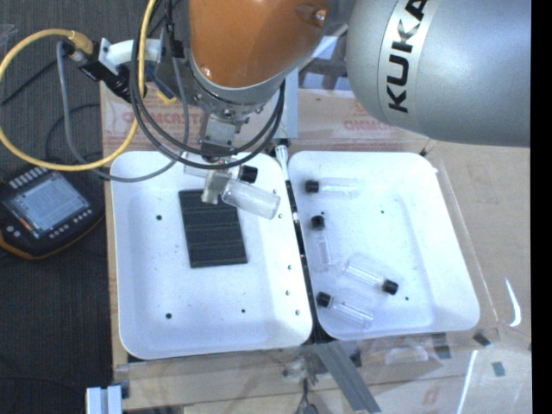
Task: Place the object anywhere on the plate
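Note:
A dark ribbed plate (213, 228) lies flat in the left bin (147, 317), toward its upper middle. My gripper (217, 186) hangs under the orange band, just above the plate's far right corner. It is shut on a clear vial (254, 199) with a black cap, which sticks out to the right of the fingers. The vial looks larger than the ones in the other bin, so it is lifted off the floor. It hovers over the plate's upper right edge and the bare bin floor beside it.
The right bin (448, 257) holds several clear black-capped vials, among them ones at the far left (332, 185), by the divider (320, 238) and near the front (345, 307). A teach pendant (43, 210) and yellow cables (34, 54) lie left of the bins.

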Motion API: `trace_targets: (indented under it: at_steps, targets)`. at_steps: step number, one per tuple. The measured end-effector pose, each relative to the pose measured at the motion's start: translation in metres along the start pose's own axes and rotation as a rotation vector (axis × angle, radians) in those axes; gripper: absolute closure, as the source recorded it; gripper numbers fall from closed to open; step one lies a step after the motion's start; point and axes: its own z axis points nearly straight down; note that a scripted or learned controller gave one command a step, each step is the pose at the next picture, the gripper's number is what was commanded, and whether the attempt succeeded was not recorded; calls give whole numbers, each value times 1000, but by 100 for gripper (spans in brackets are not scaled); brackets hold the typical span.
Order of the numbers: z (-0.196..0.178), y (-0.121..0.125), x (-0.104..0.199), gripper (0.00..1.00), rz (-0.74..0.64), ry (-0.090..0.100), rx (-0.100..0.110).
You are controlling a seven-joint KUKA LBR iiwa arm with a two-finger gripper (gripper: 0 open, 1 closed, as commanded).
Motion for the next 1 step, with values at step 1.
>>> trace_targets:
  at_steps: [1]
  targets:
    - [-5, 8, -35, 100, -5, 2, -2]
